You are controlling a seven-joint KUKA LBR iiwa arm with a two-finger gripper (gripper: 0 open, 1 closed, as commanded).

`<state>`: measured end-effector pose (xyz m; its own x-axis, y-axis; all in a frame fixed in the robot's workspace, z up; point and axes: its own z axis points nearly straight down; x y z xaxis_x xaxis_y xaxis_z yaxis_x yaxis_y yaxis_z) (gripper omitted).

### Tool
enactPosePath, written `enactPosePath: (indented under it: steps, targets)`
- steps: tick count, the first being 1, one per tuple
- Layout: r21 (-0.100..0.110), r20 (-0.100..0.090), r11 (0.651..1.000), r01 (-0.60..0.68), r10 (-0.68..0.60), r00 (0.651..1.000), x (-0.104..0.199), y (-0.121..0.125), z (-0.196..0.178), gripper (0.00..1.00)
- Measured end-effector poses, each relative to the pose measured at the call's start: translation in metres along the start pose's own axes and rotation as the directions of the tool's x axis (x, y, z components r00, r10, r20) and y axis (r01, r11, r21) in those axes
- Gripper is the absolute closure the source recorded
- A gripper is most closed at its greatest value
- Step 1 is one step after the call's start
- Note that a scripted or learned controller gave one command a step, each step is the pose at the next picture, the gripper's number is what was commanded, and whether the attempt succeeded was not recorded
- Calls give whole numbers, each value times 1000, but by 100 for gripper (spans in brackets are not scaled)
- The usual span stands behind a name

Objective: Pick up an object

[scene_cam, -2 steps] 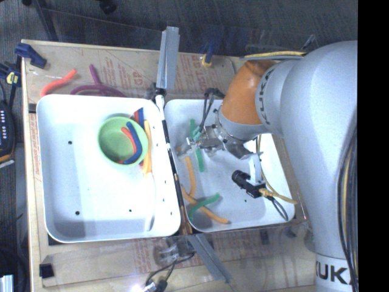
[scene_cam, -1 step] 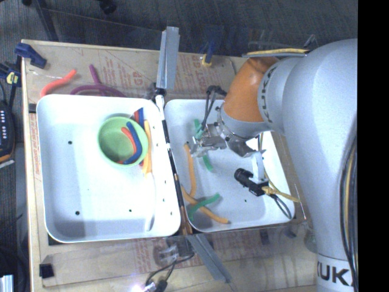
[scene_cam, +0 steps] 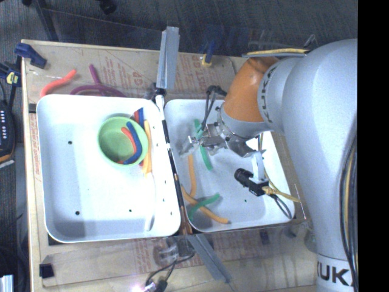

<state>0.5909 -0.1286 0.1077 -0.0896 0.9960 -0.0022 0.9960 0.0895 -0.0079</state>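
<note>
A slim green strip (scene_cam: 205,152) lies under the gripper (scene_cam: 197,142).

Bright overhead light glares off both white bins (scene_cam: 61,175), with soft shadows and mild blur overall.

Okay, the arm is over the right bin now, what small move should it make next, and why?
Probably lower the end effector a little, straight down. It sits in the right bin over a green strip, with an orange strip just beside. Whether the green strip is already gripped is unclear, so a short descent before closing seems safest.
</note>
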Motion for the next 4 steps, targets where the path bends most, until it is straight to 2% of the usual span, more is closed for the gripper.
enactPosePath:
  steps: [1,2,3,4]
  targets:
    - [1,1,1000,3,-3,1000,0,0,-10,100]
    - [1,1,1000,4,-4,1000,0,0,-10,0]
    - [-4,-4,998,64,-64,998,-16,5,16,0]
    - [-5,-3,998,67,-67,998,-16,6,5,100]
